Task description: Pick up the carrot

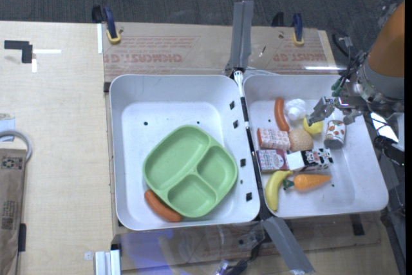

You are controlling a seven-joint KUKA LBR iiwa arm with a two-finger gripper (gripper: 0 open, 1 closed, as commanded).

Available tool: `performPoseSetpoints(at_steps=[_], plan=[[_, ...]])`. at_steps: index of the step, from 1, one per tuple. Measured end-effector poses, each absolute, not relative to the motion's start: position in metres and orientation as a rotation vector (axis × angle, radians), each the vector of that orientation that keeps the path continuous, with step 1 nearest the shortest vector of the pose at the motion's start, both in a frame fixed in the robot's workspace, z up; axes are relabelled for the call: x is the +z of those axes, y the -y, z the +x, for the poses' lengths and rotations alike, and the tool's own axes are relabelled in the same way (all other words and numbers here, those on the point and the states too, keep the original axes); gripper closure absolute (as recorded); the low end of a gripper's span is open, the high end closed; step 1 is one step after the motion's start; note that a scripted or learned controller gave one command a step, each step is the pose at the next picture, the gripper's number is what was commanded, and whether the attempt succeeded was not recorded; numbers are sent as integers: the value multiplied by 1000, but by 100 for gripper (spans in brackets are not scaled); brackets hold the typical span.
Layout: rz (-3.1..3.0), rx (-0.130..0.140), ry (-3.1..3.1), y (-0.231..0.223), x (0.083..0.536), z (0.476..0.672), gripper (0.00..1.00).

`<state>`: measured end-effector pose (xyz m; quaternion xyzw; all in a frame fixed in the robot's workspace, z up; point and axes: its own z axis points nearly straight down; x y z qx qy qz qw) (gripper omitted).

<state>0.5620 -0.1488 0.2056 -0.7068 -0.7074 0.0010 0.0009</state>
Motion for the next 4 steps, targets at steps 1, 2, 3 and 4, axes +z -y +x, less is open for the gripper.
performPoseSetpoints(at_steps=[1,2,3,4], plan=[[-2325,-21,2145,122,111,494,0],[-2356,-26,2148,107,107,488,0],[-2426,-33,2061,106,107,489,0],[-2699,-45,1667,100,107,489,0]])
